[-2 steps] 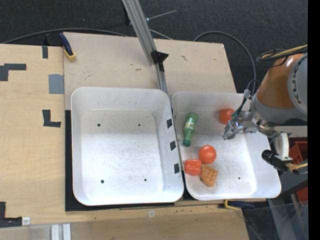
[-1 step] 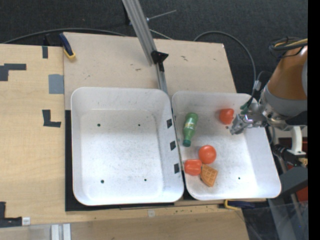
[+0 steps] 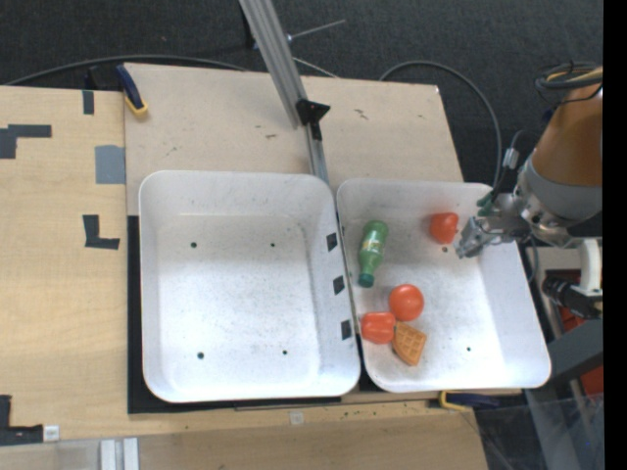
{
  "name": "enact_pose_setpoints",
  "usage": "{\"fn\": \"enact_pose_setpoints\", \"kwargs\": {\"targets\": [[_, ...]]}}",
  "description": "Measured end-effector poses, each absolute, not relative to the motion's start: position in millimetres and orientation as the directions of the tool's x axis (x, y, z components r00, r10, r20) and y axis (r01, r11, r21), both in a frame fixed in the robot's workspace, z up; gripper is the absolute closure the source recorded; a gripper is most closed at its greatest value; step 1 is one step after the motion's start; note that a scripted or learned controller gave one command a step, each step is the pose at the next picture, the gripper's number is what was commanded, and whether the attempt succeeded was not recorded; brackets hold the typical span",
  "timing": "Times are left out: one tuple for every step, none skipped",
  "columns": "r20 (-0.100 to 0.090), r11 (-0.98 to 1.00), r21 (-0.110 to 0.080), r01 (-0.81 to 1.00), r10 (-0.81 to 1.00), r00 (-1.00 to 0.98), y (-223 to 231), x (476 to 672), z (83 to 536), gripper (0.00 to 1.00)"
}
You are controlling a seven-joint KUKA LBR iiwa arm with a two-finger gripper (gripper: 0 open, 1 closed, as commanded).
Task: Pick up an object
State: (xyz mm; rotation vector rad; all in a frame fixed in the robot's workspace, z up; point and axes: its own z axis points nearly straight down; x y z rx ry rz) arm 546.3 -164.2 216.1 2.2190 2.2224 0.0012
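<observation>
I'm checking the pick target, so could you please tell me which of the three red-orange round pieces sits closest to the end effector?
The lone tomato at the right bin's far side, just left of the end effector; the other two lie nearer the waffle.

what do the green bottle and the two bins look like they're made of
Green bottle: likely glossy plastic, translucent green with a paler label band and a bright highlight; probably a toy. Left bin and right bin: apparently thin moulded plastic, matte white, with rounded corners, rolled rims and dark speckling or scuffs on the floor. The view leaves the exact materials open.
</observation>
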Motion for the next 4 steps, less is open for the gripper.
{"fn": "enact_pose_setpoints", "kwargs": {"targets": [[0.003,0.008,-0.001,1.0,1.0,-0.008,-100.9,545.9,222.2,1.0],[0.003,0.007,-0.002,1.0,1.0,-0.007,-47.5,537.0,232.0,1.0],[0.002,0.008,-0.001,1.0,1.0,-0.008,5.7,533.3,240.9,1.0],[0.001,0.006,-0.004,1.0,1.0,-0.006,53.3,530.9,227.5,1.0]]}}
